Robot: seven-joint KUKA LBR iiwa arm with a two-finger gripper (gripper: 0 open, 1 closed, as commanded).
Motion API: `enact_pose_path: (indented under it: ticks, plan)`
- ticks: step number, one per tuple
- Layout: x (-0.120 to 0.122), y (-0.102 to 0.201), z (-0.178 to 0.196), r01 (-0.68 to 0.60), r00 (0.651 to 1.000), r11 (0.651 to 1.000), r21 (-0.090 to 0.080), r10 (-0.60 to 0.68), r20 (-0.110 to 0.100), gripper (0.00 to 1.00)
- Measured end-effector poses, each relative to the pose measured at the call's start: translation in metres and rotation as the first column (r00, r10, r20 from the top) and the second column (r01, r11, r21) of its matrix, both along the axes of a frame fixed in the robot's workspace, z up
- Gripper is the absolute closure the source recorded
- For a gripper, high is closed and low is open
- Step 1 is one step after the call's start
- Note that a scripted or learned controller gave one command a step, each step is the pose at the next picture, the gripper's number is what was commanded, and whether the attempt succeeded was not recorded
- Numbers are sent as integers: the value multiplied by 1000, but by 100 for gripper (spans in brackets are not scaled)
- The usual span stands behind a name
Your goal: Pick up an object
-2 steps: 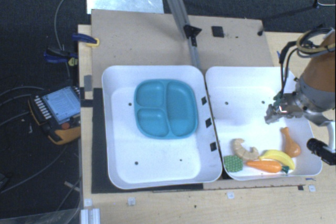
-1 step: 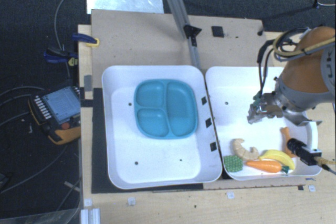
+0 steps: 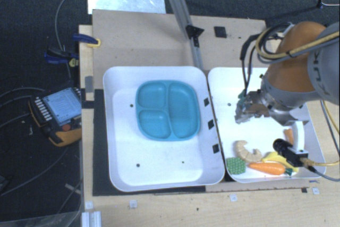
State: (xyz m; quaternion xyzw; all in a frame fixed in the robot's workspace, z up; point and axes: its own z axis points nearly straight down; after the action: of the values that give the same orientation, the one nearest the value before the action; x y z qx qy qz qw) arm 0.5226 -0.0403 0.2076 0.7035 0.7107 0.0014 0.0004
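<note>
Here the arm (image 3: 297, 69) reaches in from the right edge of the frame, and its gripper (image 3: 245, 110) hangs over the upper middle of the right bin (image 3: 223, 87). The claw is too dark and blurred to say whether it is open or closed. Toys lie along that bin's lower edge: a green piece (image 3: 236, 165), a beige curl (image 3: 247, 151), a carrot (image 3: 267, 168) and perhaps a banana (image 3: 277, 158). A blue plate (image 3: 168, 110) sits in the left bin (image 3: 119, 167).
</note>
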Motion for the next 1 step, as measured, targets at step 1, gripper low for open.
enact_pose_path:
  ticks: [1]
  plan:
    - [-8,53,12,0,1000,1000,0,0,-1,100]
